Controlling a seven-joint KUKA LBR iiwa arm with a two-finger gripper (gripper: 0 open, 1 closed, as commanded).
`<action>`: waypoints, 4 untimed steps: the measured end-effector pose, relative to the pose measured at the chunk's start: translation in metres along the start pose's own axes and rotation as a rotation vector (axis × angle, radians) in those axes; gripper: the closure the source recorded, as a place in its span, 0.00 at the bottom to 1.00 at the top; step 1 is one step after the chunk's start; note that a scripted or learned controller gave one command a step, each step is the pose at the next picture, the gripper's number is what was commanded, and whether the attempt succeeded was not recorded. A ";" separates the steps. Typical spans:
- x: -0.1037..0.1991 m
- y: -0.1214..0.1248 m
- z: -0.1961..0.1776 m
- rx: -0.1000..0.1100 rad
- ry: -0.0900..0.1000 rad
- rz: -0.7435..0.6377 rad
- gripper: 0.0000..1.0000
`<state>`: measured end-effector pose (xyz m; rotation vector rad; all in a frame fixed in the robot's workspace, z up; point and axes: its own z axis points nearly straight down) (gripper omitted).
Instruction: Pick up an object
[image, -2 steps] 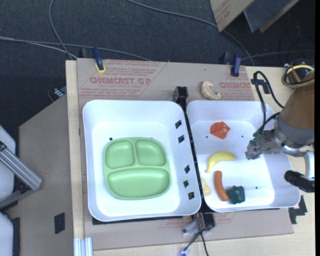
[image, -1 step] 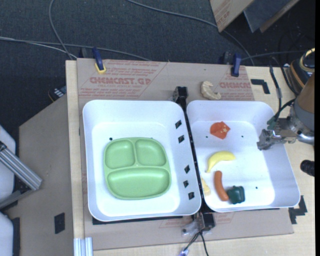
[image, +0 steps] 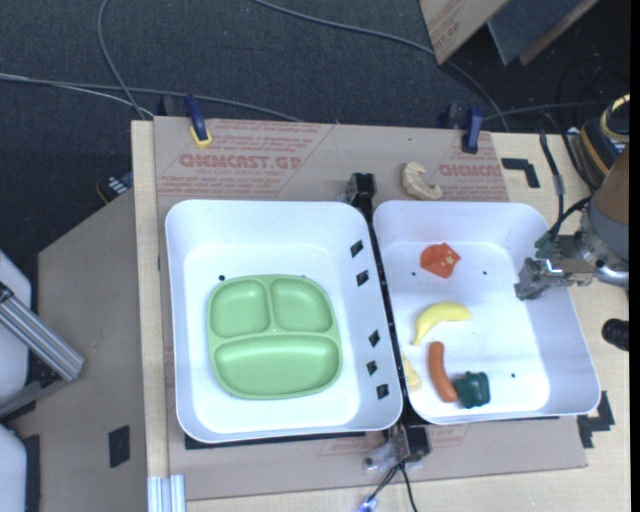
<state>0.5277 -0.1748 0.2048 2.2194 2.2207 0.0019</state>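
1. Step in hand, as I judge it: the approach. Nothing is lifted yet; the two-finger gripper (image: 532, 277) sits over the right edge of the right shallow white bin (image: 560, 345), well apart from any item.

2. Candidates, all in the right bin: a red strawberry-shaped toy (image: 439, 260) toward the back, a yellow plastic banana (image: 441, 319) mid-bin, an orange-red sausage-shaped toy (image: 439, 371) toward the front, and a dark green blocky object (image: 472, 389) just beside the sausage's lower end, possibly touching.

3. Best pick, in my view: the strawberry or the banana. Each lies alone on bare bin floor with room for fingers on both sides. The sausage and green block crowd each other near the front wall; a descent there risks nudging one into the other.

4. For the banana, align the fingers across its narrow width, not along the curve, and come down over its middle.

5. The left white bin (image: 190, 300) holds a pale green three-compartment plastic tray (image: 273, 335); irrelevant to the grab.

6. A beige lumpy object (image: 421, 180) rests on the cardboard behind the bins, outside both.

7. Arm pose: the grey arm (image: 610, 215) enters from the right, the wrist pointing left, low over the bin's rim.

8. Jaws: too small and dark to read; I cannot tell whether they are spread or closed. Nothing is visible between them.
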 end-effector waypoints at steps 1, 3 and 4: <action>0.047 0.002 -0.011 0.002 0.002 -0.004 1.00; 0.159 -0.003 -0.023 0.001 0.003 -0.006 1.00; 0.219 -0.009 -0.013 0.006 0.004 -0.006 1.00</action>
